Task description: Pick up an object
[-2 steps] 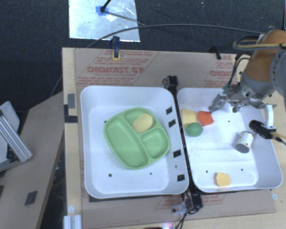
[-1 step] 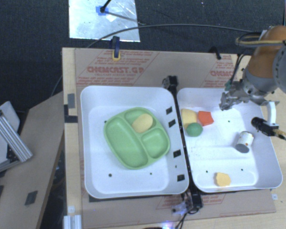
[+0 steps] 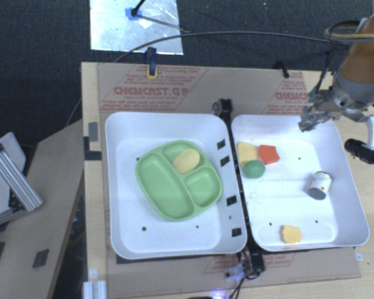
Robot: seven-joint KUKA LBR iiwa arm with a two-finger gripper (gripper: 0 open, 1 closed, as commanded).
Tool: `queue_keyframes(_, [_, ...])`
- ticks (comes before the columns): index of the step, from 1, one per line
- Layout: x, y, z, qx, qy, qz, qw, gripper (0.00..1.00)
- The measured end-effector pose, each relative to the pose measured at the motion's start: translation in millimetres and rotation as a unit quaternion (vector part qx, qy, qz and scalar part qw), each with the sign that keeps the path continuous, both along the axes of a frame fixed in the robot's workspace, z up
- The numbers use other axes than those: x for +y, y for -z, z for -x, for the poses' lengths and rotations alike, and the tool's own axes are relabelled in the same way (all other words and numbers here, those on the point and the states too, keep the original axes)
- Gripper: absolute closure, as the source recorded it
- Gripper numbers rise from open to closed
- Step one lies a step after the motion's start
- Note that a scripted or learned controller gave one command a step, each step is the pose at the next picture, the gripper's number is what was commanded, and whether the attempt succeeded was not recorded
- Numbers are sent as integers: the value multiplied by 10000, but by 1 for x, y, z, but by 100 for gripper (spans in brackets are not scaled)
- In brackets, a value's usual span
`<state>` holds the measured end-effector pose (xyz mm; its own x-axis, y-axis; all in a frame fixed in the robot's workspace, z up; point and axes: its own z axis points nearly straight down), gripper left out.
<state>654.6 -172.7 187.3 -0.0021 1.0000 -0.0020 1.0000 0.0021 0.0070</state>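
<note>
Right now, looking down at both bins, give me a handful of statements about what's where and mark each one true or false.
1. The green divided plate lies in the left bin. True.
2. The yellow piece on the plate sits in its largest compartment. False: it sits in a small upper compartment.
3. The orange block lies in the right bin. True.
4. The gripper hovers over the left bin. False: it is at the right bin's far edge.
5. The green ball lies beside the yellow block. True.

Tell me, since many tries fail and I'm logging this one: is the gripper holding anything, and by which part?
Nothing is held. The gripper hangs over the far rim of the right bin, with no object between its fingers.
</note>
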Motion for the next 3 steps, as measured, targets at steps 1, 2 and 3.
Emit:
queue_keyframes(1, [0, -23, -1, 14, -10, -5, 10000, 100])
queue_keyframes(2, [46, -21, 9, 29, -33, -16, 10000, 100])
queue_keyframes(3, [90, -21, 20, 35, -34, -17, 10000, 100])
